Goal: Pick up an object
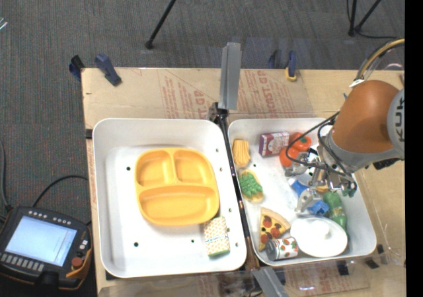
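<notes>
Nothing is lifted yet: the claw [316,191] hangs low in the right bin [367,223], just above the white plate [320,237], with the picking left to do. I cannot tell how it is set or whether it has hold of anything. A blue toy [316,207] lies right beneath it, touching the plate's upper edge, and looks the likeliest catch.

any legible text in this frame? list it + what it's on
"KU": black letters on the arm, cut off at the frame edge.
Red print on the cardboard: upside down, too blurred to read.
Carton label: too small.
Can label: too small.
Pendant screen: nothing legible.
</notes>
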Controlling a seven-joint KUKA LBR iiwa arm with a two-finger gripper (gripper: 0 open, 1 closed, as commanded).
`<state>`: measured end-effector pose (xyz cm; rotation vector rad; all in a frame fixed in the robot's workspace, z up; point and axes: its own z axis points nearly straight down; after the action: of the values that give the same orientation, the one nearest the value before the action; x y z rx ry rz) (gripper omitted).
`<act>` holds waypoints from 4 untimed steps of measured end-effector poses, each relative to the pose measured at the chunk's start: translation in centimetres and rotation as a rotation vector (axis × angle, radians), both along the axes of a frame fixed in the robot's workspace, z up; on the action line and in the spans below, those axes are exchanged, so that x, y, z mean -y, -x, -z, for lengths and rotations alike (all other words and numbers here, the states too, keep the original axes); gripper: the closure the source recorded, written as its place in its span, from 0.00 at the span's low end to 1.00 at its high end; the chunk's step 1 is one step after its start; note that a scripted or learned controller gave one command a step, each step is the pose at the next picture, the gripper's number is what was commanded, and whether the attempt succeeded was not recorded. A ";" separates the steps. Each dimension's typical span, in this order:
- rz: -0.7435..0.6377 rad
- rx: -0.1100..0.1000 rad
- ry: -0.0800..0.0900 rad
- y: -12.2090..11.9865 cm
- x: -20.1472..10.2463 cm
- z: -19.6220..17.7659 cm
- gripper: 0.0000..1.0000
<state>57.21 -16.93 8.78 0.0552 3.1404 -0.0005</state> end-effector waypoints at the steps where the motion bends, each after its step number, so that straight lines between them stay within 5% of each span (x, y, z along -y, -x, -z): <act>1: 0.036 -0.001 -0.004 0.3 -5.2 0.1 0.00; 2: -0.225 0.003 -0.001 -7.0 -5.8 -0.1 0.00; 3: -0.233 0.002 -0.003 -7.3 -8.6 0.0 0.00; 4: -0.312 -0.004 -0.003 4.6 -9.1 0.1 0.00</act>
<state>52.56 -7.81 8.67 -0.4336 3.1144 0.0038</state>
